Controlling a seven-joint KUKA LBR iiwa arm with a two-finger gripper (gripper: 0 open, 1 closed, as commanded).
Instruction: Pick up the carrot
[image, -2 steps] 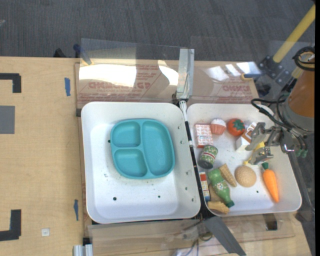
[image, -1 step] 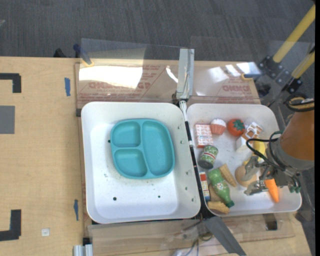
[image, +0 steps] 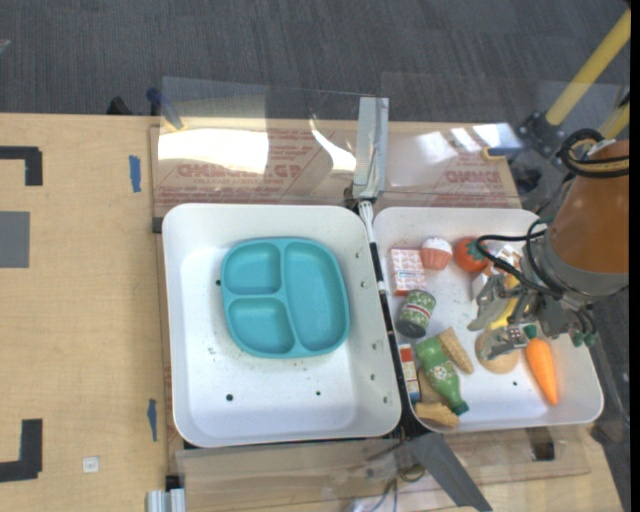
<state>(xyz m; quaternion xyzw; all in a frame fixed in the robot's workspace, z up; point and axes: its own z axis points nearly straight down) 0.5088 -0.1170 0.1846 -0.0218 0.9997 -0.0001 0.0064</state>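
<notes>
Nearest the front edge of the right bin (image: 585, 405) we saw a green bottle (image: 441, 372) lying beside a few small tan pieces. Just beyond them, at the bin's right side, the carrot (image: 542, 369) lay on the white floor, its narrow end pointing toward the front and its thick end up against the tool (image: 510, 318). The tool hung low over the bin, next to the carrot's top end, with a pale round slice (image: 499, 357) under it. We could not tell whether it was apart or together, since cables and metal parts crowded that spot. Nothing showed the carrot lifted or clamped, so we judged the pick not yet done: the approach looked close, while the grasp and the lift were left. Farther back sat a green can (image: 416, 312), a small red-and-white box (image: 406, 269) and a tomato (image: 470, 254). To the left, the other bin (image: 190, 300) held a teal divided plate (image: 285, 297). The arm (image: 592, 225) rose behind, over the wooden worktop (image: 75, 300).
</notes>
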